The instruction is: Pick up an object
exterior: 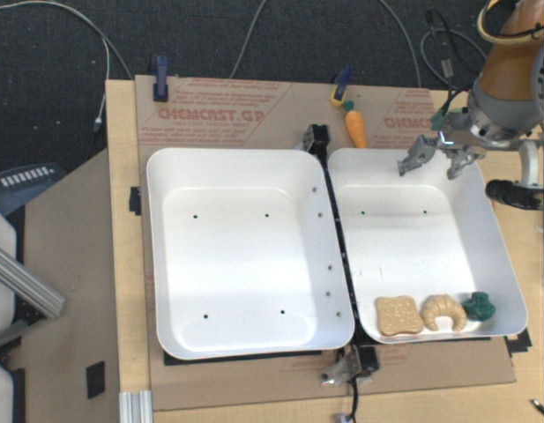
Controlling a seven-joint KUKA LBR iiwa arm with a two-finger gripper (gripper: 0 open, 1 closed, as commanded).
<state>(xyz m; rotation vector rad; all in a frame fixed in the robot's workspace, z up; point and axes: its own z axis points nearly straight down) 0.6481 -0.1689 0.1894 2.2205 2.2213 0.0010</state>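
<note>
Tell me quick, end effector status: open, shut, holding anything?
End effector: open, fingers spread, holding nothing, above the back edge of the right bin.

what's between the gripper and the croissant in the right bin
Nothing: in the camera view, bare white floor of the right bin separates the open gripper from the croissant.

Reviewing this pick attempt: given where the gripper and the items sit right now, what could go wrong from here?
1. The gripper hovers over the right bin's far edge, with the cracker, croissant and green toy at the near wall: a straight descent would likely close on nothing.
2. Those three items sit crowded against the wall, so the fingers may hit the rim or nudge a neighbour.
</note>
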